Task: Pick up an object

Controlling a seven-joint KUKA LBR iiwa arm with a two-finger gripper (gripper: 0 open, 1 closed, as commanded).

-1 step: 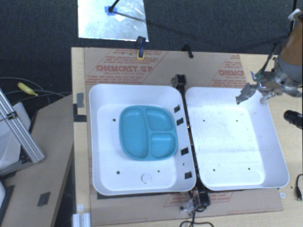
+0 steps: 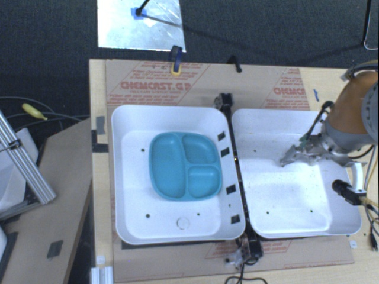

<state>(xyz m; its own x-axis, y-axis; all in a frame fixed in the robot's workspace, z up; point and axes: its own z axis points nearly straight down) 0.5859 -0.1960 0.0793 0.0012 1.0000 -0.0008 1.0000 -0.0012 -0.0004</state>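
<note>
A blue divided plate (image 2: 183, 165) lies flat in the middle of the left bin (image 2: 127, 176). A small pale round disc (image 2: 182, 222) rests on that bin's floor near its front wall. My gripper (image 2: 288, 158) is low over the right bin (image 2: 278, 218), in its back right part, pointing left. The grey arm with its orange band (image 2: 349, 108) reaches in from the right edge. The gripper is far from the plate and the disc, across the wall between the bins. From this angle I see no object at its tip.
Black clips (image 2: 225, 152) line the divider between the bins. A dark fitting (image 2: 346, 192) sits at the right bin's right rim beside the arm's cables. A yellow clamp (image 2: 176, 61) and a metal sheet (image 2: 142, 16) lie behind the bins, and an aluminium frame (image 2: 23, 164) stands at the left.
</note>
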